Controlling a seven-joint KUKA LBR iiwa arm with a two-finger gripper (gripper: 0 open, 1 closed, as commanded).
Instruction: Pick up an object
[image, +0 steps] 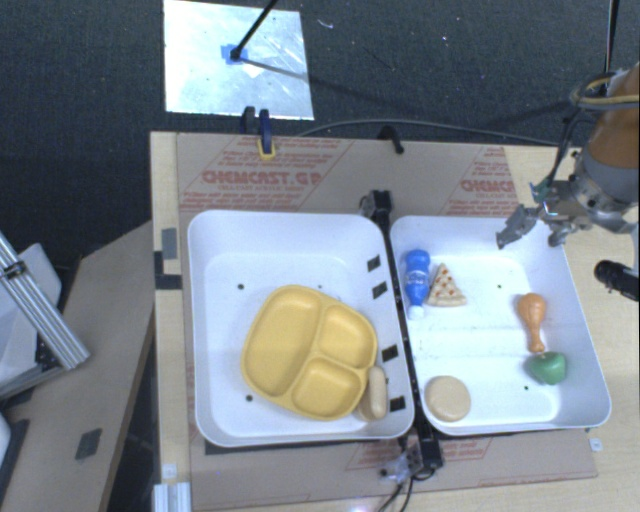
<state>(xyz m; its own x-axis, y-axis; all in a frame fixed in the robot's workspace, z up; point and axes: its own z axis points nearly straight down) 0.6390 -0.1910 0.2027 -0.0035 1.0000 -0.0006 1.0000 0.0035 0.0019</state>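
No target is named, so we take the right bin's (575, 330) items as candidates: blue bottle (416, 274) lying against the left wall, pizza slice (446, 287) touching its right side, drumstick (533, 318) toward the right wall w/ a green piece (547, 368) just near of it, and a tan disc (447, 397) in the near-left corner. The gripper (535, 226) hangs over the bin's far-right corner, fingers spread, nothing between them. It's well apart from every item; drumstick is the closest.

Left bin (215, 330) holds a yellow tray (310, 350) w/ a bread roll (375, 392) at its near-right edge, by the divider.

Risks as we judge them:
- Straight descent from here meets bare floor beside the far wall, so an empty close.
- Bottle and pizza touch; a grab there could nudge one away or catch both badly.
- Bottle and disc sit near walls, so a finger may hit the rim.
- Drumstick is rounded and may roll or slip out of a pinch.
- Green piece just beside it could get bumped.
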